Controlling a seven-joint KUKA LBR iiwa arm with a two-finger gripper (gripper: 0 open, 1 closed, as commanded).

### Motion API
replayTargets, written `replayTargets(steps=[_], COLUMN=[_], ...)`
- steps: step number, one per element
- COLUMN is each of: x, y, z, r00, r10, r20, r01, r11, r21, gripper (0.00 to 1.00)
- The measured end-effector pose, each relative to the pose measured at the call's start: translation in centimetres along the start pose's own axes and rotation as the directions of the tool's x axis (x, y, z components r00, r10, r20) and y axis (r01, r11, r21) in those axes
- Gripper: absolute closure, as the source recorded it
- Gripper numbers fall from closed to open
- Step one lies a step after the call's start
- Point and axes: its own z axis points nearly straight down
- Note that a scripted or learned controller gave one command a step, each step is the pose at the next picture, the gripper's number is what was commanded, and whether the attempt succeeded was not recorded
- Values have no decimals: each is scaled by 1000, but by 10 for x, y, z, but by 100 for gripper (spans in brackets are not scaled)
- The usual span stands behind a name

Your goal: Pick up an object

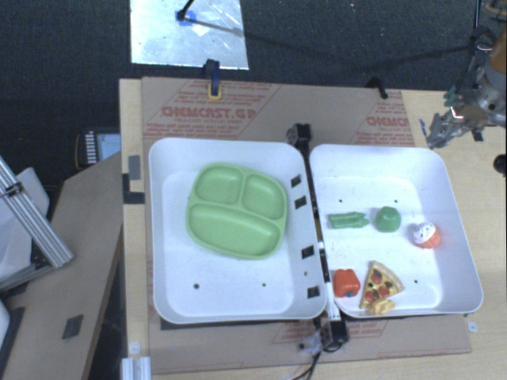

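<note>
The gripper hangs up at the far right corner, off beyond the back rim of the right bin, over bare worktop rather than over anything it could take. Whether it is open or closed I cannot tell; the end of it is small and muddled at this angle, and nothing shows in its grasp. Everything worth picking lies in that right bin, toward the camera and leftward of the gripper. Closest, by my reckoning, is the little orange-and-white toy, sitting by itself near the right wall, almost straight below in the picture. Beside it to the left sits the green ball, and touching or just short of that is the green bean pod, its long axis running left to right across the bin. Further to the front lie the pizza slice and the red pepper, just beside each other near the front rim. The left bin holds a green divided plate, well apart from the arm. So the coming move looks like a reach forward into the right bin.
</note>
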Motion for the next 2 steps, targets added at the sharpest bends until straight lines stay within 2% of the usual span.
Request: replayTargets(steps=[2], x=[108], y=[-25], z=[-8], r00=[1000], r10=[-3], r20=[-3], r01=[3], r11=[1000], r21=[2], gripper=[100])
